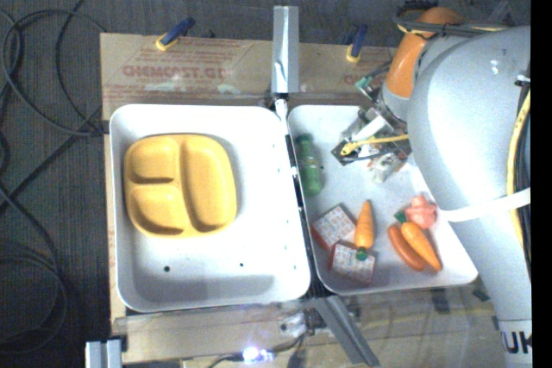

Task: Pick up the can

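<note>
Two red-and-white labelled cans lie in the right bin: one can near the middle and a second can close to the front wall. My gripper hangs over the back half of that bin, up and to the right of both cans and apart from them. Nothing shows between its tips. The grey arm covers the bin's right side.
A green bottle lies along the right bin's left wall. A small carrot rests between the cans, with a larger carrot and a pink item to the right. The left bin holds a yellow divided tray.
</note>
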